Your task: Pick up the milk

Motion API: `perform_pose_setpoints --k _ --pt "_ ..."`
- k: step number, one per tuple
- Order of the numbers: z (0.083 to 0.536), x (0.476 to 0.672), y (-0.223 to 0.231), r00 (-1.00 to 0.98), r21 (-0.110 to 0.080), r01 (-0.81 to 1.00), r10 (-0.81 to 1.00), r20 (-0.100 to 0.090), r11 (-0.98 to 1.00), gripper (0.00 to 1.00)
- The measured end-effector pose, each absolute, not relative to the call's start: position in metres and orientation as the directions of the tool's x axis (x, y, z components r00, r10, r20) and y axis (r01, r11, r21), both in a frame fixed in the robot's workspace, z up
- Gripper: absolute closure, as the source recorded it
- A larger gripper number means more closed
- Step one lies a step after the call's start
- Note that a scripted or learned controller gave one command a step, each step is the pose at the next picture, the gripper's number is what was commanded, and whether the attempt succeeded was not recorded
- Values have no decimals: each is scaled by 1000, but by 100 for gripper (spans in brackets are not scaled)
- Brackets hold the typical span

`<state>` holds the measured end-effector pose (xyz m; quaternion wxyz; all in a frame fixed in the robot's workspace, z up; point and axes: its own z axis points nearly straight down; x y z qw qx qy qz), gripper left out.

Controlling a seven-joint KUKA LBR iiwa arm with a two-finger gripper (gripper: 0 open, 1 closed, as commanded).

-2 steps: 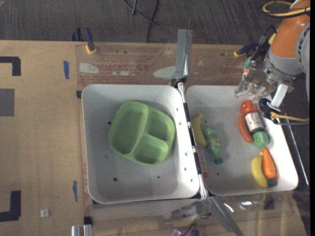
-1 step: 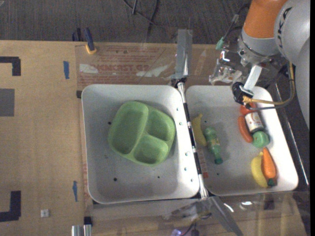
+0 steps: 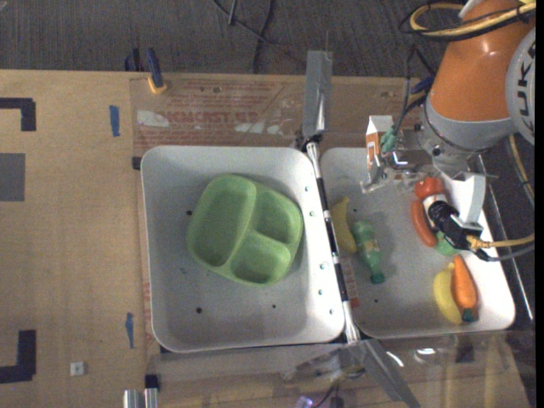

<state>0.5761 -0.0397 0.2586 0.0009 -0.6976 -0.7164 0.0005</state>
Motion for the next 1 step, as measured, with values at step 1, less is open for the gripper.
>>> perform_pose_setpoints --k 1 --pt "253 574 -56 -104 -2 995 995 1 104 100"
